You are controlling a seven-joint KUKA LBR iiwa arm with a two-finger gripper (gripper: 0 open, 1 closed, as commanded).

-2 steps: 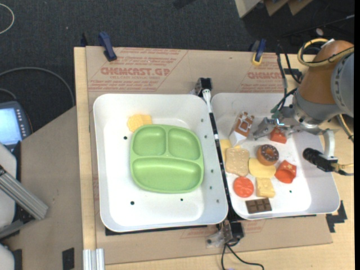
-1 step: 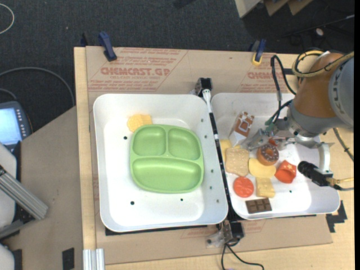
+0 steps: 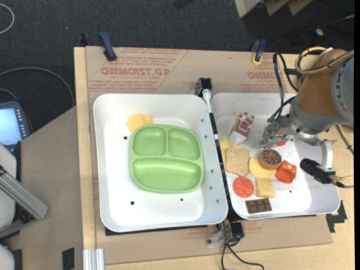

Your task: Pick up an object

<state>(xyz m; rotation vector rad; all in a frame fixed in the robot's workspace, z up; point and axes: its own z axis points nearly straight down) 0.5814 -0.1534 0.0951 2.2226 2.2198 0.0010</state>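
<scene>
The gripper (image 3: 275, 135) is held low over the toy food at the right of the frame, just above the chocolate donut (image 3: 270, 158). Whether anything is grasped cannot be told. Next, one toy must be pinched and lifted.

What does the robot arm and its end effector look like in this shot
The arm is bulky and rounded, grey with a broad orange band above the wrist. Black cables loop along its upper side. Below the band a grey wrist narrows to a small, dark metallic end effector over the right bin. No lettering or markings are legible on it.
</scene>
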